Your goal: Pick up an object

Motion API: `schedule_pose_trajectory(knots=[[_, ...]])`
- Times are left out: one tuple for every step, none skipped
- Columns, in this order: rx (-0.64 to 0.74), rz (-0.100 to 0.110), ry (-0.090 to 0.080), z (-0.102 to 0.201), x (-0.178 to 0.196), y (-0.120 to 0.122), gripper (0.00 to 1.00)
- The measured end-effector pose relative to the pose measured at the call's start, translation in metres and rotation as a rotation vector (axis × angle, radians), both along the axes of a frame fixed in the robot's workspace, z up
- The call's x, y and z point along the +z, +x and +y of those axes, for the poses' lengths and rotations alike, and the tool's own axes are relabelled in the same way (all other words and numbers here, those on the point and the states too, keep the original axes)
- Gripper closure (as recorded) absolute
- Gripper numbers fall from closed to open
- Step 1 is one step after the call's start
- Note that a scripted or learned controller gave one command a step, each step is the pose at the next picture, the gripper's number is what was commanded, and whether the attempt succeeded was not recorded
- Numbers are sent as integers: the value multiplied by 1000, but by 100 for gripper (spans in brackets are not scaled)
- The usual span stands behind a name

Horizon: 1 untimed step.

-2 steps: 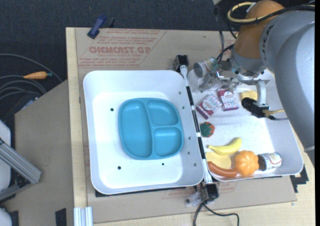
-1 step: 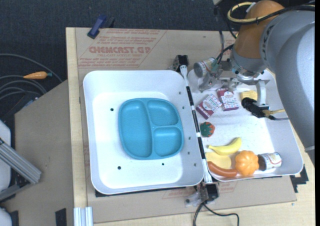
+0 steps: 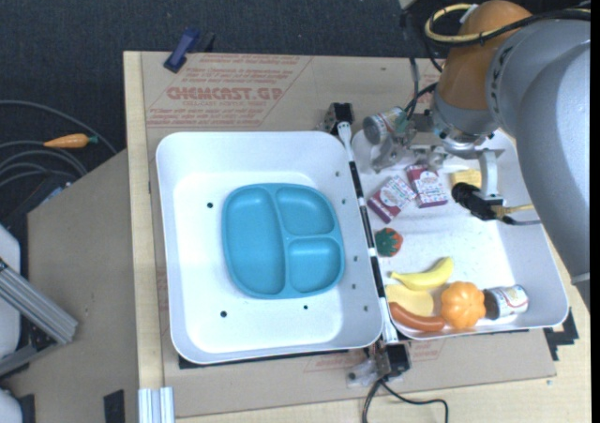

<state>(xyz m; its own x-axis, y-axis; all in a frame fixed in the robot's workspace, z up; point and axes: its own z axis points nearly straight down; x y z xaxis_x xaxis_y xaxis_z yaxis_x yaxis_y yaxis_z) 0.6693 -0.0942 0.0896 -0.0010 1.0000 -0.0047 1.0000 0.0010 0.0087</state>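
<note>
The right bin (image 3: 525,252) holds several small things. Two packets lie at its far end, a maroon and white one (image 3: 392,196) and a small carton (image 3: 429,188). A strawberry (image 3: 388,241) lies by the bin's left wall. At the near end a banana (image 3: 424,275), an orange fruit (image 3: 462,306), a red sausage-shaped thing (image 3: 417,320) and a small can (image 3: 507,300) lie close together. My gripper (image 3: 405,142) hangs over the far left corner of this bin, just behind the two packets. Nothing shows between its fingers.
The left bin (image 3: 187,177) holds a blue divided plate (image 3: 281,239). A blue object (image 3: 182,50) lies on the board behind the bins. The arm's grey and orange body covers the far right side of the right bin.
</note>
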Motion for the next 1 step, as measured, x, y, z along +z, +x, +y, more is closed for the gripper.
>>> schedule_pose_trajectory(knots=[[1,0,2,-1,0,0,0]])
